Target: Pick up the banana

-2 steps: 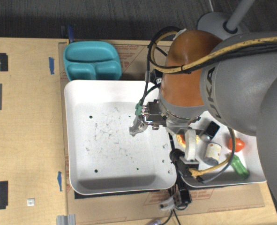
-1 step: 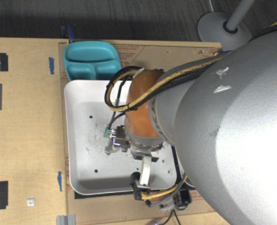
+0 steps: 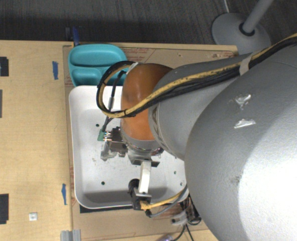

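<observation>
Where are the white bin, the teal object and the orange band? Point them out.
white bin (image 3: 85,149): camera view, bare floor near its left wall.
teal object (image 3: 90,59): camera view, its top surface.
orange band (image 3: 138,92): camera view, its upper curved side.

Arm (image 3: 228,134) over bin (image 3: 85,149)
</observation>
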`<state>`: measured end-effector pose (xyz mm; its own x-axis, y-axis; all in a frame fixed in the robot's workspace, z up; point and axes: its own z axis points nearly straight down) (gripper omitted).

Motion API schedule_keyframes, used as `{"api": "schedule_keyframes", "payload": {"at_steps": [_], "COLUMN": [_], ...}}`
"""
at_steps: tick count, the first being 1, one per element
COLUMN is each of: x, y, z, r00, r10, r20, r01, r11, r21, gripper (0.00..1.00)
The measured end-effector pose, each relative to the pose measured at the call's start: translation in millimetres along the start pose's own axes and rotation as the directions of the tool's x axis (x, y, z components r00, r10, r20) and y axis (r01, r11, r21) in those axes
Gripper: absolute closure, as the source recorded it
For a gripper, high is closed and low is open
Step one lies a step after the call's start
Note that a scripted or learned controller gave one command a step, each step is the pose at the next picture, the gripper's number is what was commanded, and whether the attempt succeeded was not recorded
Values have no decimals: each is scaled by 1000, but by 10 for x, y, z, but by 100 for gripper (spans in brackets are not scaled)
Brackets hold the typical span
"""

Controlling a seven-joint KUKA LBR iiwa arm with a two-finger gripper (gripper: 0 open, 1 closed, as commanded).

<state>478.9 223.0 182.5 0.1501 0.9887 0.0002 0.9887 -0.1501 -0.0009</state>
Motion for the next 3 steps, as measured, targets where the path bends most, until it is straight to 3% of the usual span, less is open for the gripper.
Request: {"api": "schedule_keyframes", "payload": {"at_steps": [1,2,3], "x": [17,19,-810], "y": [3,487,842], "z": [966,963,174], "r00": [961,956,999], "r10": [-277,293,-40], "r20": [-1,-2,0], "r01": [277,-293,40], "r11": [961,956,999], "r21": [0,-2,-1], "gripper": [0,0,0]}}
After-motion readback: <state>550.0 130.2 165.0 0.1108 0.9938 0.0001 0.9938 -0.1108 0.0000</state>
